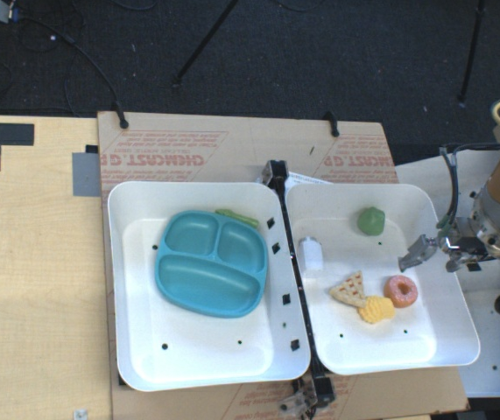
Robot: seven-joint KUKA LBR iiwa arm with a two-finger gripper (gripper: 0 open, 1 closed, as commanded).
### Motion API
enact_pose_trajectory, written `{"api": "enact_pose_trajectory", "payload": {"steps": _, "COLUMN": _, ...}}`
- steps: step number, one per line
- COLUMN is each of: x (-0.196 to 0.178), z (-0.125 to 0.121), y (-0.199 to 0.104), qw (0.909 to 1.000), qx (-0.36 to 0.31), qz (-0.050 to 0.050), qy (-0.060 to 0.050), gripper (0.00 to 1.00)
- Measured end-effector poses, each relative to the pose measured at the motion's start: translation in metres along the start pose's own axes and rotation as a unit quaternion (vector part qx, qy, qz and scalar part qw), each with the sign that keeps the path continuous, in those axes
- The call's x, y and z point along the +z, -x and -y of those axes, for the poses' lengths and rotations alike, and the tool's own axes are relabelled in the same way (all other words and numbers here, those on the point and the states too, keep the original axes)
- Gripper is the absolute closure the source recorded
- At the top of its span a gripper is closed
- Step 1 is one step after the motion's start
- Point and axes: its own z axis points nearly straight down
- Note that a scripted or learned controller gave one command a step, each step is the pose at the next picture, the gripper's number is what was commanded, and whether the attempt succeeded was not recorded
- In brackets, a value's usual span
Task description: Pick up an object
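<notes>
Four small items sit in rt bin: green ball, white piece, waffle wedge + yellow corn touching pink donut; gripper just above donut, grip state can't tell.

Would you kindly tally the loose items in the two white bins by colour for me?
Teal: 1, the divided plastic plate
Green: 2, the round ball and the flat piece behind the plate
White: 1, the small block
Tan: 1, the waffle wedge
Yellow: 1, the corn piece
Pink: 1, the doughnut
Total: 7
</notes>
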Motion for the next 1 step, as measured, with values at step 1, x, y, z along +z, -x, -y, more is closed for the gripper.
{"api": "enact_pose_trajectory", "payload": {"steps": 1, "x": -0.0054, "z": -0.0024, "y": -0.0002, "qw": 1.0000, "qx": -0.001, "qz": 0.002, "qy": 0.005, "gripper": 0.00}}
